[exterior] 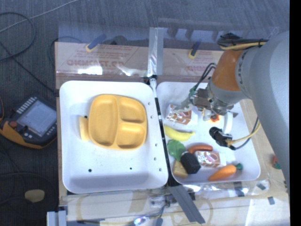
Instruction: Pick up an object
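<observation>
— White plastic is seen twice on the desk (66, 65): a left bin (75, 173) and a right bin (251, 166), set side by side. Why is everything arranged this way?

— A yellow divided tray (117, 121) is laid face-up in the left bin, well apart from the rest. The candidates for picking are crowded into the right bin, within reach of the arm (263, 79): a printed snack packet (180, 115), a banana (178, 133) just below it, a green leafy piece (176, 148), a sausage (200, 148), a black block (190, 163), a second packet (209, 159) and a carrot (223, 172) at the near edge.

— And the end effector (207, 102)?

— It is lowered into the upper part of the right bin, just beside the first packet; that packet is judged the likeliest target. Nothing is seen gripped.

— Is it spread wide or narrow?

— That cannot be told; the tip is masked by the wrist body and cabling.

— What else is hard to make out?

— The bin's far right corner is covered by the arm. A yellowish item under the black block is mostly hidden. A handheld pendant (35, 119) lies on the floor at left, partly cut off.
</observation>
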You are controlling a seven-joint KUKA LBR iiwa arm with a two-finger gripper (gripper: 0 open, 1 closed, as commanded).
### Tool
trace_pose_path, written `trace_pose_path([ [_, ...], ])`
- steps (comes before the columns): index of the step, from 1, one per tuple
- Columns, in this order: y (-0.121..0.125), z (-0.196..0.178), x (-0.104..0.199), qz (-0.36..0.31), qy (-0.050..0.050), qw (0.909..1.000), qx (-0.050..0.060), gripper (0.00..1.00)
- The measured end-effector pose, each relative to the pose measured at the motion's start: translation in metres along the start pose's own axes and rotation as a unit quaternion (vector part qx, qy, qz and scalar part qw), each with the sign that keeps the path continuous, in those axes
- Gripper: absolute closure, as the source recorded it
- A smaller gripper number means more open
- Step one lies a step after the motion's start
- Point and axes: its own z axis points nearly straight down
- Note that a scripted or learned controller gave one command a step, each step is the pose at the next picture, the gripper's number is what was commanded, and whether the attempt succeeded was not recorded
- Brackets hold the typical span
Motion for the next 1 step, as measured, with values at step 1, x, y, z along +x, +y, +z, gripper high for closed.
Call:
trace_pose_path([
  [1, -0.0019, -0.0009, 0.0033, -0.044, -0.007, 0.999, -0.009, 0.0],
])
